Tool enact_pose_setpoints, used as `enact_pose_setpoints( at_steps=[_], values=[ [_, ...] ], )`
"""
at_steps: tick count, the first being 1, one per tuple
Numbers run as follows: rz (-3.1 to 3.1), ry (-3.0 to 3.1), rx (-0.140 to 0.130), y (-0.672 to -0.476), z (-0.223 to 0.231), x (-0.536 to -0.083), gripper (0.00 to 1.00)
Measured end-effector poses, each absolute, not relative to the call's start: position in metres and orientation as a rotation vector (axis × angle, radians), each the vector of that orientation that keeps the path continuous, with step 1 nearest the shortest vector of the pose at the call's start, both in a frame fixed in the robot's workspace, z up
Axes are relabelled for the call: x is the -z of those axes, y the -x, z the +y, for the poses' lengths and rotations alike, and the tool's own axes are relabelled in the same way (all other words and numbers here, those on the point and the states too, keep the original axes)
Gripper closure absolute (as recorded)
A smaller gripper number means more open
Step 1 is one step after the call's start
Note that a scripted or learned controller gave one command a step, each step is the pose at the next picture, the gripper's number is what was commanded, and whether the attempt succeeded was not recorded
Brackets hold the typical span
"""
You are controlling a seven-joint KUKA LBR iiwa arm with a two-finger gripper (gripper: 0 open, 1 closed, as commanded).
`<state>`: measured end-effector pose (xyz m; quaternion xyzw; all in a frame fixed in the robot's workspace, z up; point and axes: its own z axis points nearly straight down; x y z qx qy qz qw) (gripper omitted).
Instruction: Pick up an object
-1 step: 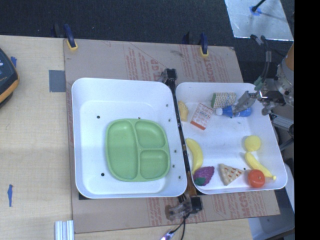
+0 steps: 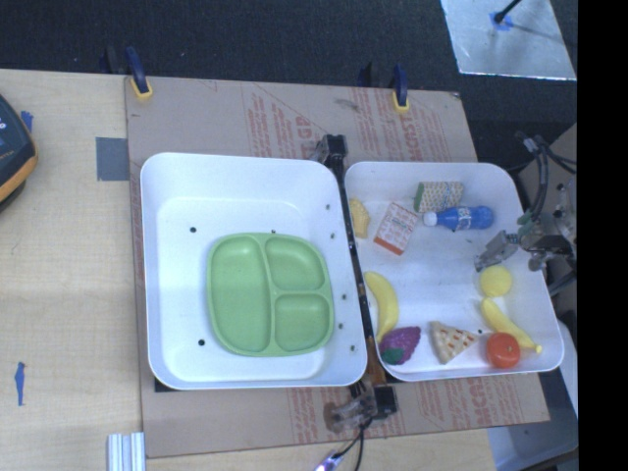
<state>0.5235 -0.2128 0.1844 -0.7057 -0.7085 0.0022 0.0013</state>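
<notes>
Where the arm reaches in from the right, the hand (image 2: 502, 247) hangs over the right edge of the right bin (image 2: 446, 177), its grey metal parts low above the white floor and just above a small yellow lemon (image 2: 497, 282); whether it is spread or pressed together cannot be told from this slant, and nothing can be seen between its tips. All the loose things lie in that right bin. Near its far wall lies a blue bottle (image 2: 461, 218) on its side with its white cap to the left, and just beside it, further back, a small green-and-tan packet (image 2: 438, 195). Left of the bottle lies a white-and-red card box (image 2: 396, 228), and a pale yellow piece (image 2: 359, 218) rests against the wall shared with the other bin. Along the same wall, nearer the front, lies a banana (image 2: 384, 302), with a purple bunch of grapes (image 2: 400, 343) touching its lower end. Beside the grapes is a pizza slice (image 2: 452, 342), then a red tomato (image 2: 503, 350) in the front right corner, and a second banana (image 2: 505, 323) runs just behind the tomato, below the lemon. The left bin (image 2: 172, 263) holds a green divided tray (image 2: 268, 293) lying flat with three compartments. Both bins sit on brown cardboard (image 2: 294, 116) clamped to the wooden table (image 2: 59, 263)
</notes>
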Motion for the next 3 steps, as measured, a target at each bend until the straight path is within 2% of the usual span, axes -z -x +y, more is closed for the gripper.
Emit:
enact_pose_setpoints(
  at_steps=[1, 2, 3],
  values=[
    [-2.225, 2.214, -0.006, -0.574, -0.212, -0.091, 0.0],
    [-2.226, 2.214, -0.001, -0.657, -0.155, -0.092, 0.0],
    [-2.23, 2.21, -0.005, -0.657, -0.156, -0.103, 1.0]
  ],
)
